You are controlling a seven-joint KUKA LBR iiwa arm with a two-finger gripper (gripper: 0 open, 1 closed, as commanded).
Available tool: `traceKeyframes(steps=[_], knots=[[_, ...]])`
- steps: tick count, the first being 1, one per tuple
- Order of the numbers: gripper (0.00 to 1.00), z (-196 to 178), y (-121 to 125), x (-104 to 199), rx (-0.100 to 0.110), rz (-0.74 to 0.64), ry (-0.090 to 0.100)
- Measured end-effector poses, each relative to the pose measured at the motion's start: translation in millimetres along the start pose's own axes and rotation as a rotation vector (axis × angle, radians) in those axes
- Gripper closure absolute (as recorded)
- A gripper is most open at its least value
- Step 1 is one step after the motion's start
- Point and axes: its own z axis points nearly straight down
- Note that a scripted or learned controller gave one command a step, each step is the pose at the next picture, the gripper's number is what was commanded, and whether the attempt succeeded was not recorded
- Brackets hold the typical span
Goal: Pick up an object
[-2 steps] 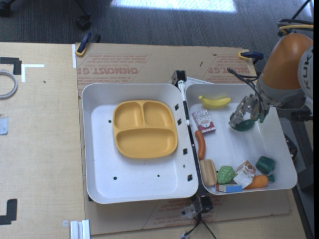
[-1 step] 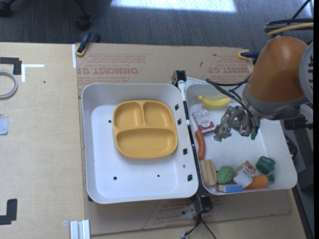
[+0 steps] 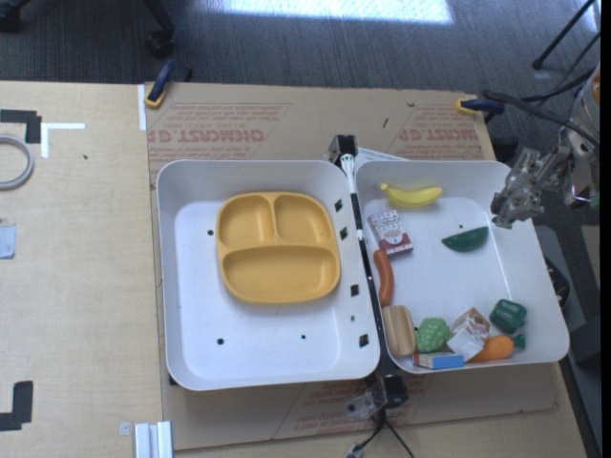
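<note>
While hovering at right bin (image 3: 535,256) far rim, gripper (image 3: 513,201) near dark green leaf-shaped piece (image 3: 466,240), finger state impossible to tell, nothing seen held; risk: clipping bin wall on descent, or flat green piece slipping out; banana (image 3: 412,195) well apart.

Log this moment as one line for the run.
phase: approach | gripper: over right bin's right rim, holding nothing | nearest: dark green piece
</note>
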Motion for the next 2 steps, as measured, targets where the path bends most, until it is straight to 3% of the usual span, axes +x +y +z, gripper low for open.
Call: traceKeyframes(steps=[1,2], knots=[[1.00,169,33,50,0.000,-0.009,0.004],[1.00,158,34,48,-0.002,-0.007,0.000]])
